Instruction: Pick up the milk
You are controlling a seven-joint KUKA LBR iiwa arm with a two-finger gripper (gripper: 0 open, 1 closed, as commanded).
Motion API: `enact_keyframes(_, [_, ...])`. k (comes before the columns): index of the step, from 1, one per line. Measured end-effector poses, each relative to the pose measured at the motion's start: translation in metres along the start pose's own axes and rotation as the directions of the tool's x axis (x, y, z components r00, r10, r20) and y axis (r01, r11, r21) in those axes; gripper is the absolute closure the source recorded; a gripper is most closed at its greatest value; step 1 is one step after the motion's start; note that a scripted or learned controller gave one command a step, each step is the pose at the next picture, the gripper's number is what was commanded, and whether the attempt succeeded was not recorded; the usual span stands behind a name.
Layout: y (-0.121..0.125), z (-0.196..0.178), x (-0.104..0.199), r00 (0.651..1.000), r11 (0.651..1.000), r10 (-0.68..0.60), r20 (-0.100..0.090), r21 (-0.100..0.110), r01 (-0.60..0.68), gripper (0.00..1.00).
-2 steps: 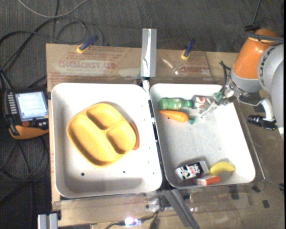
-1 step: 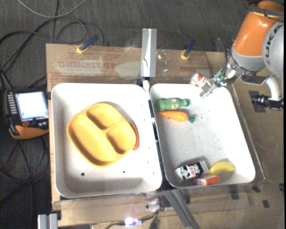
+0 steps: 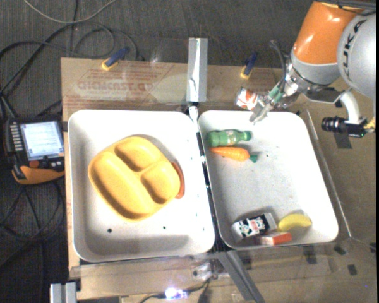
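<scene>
The arm is reaching in from the right w/ its gripper (image 3: 263,111) hanging over the far edge of the right bin (image 3: 316,169), near the back rim. There's a small red-and-white thing (image 3: 246,98) sitting just beside the fingertips, up by the bin's far rim, but I can't tell if it's pinched or just lying next to them. Can't tell whether the pincer is apart or together either; it's too small and cluttered at that spot.

The milk (image 3: 253,225), a little black-and-white carton, is lying on its side at the near end of the right bin, just beside a yellow piece (image 3: 295,221) and an orange-red block (image 3: 276,238). It's well apart from the gripper, basically the opposite end of the bin. Nothing is touching it.

Between them, a green bottle (image 3: 228,137) and a carrot (image 3: 232,153) are lying near the bin's far-left corner. The left bin (image 3: 82,232) is holding a yellow divided tray (image 3: 134,176).

So progress, imo: barely started. No grasp on the milk and no approach to it. What's left is pretty much everything: bringing the arm toward the near end, lining up over the carton, closing on it, lifting. The close neighbours could be crowding that grab.
</scene>
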State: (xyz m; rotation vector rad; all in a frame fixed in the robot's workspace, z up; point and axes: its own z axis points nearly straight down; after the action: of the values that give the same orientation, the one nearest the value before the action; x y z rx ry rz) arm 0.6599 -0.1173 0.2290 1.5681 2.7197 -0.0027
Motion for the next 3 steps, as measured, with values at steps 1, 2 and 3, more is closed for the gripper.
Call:
enact_keyframes(1, [0.001, -0.009, 0.001, 1.0, 1.0, -0.001, 0.001, -0.001, 0.001, 1.0])
enact_keyframes(2, [0.032, -0.017, 0.038, 0.985, 0.985, 0.171, -0.003, 0.001, -0.171, 1.0])
enact_keyframes(3, [0.032, -0.017, 0.037, 0.985, 0.985, 0.171, -0.002, 0.001, -0.171, 0.0])
